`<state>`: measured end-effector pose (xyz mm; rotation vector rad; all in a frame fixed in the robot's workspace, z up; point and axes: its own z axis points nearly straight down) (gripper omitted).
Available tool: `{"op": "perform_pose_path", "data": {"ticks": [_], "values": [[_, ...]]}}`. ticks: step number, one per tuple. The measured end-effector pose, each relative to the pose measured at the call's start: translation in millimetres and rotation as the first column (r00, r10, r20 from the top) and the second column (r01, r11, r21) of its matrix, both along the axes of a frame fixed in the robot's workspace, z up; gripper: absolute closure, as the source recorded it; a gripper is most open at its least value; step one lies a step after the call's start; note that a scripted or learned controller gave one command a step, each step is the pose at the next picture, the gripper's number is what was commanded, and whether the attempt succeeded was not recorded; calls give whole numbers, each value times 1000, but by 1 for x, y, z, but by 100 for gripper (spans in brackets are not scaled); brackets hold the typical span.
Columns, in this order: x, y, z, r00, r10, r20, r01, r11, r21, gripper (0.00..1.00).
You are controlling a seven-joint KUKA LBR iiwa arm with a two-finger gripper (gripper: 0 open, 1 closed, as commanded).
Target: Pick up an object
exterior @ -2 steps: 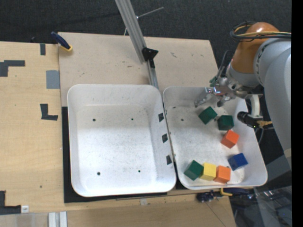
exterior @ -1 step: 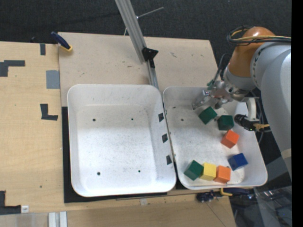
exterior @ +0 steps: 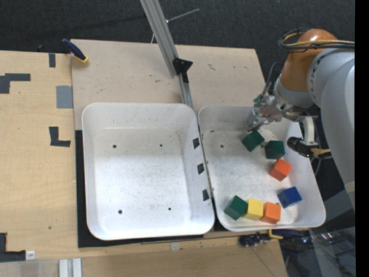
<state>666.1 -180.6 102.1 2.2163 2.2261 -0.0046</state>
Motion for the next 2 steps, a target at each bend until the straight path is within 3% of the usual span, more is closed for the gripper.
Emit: {"op": "perform_pose_path", "data": {"ticks": [2], "values": [[-1,-4,119,1000,-3,7,3,1000,0,100]]}}
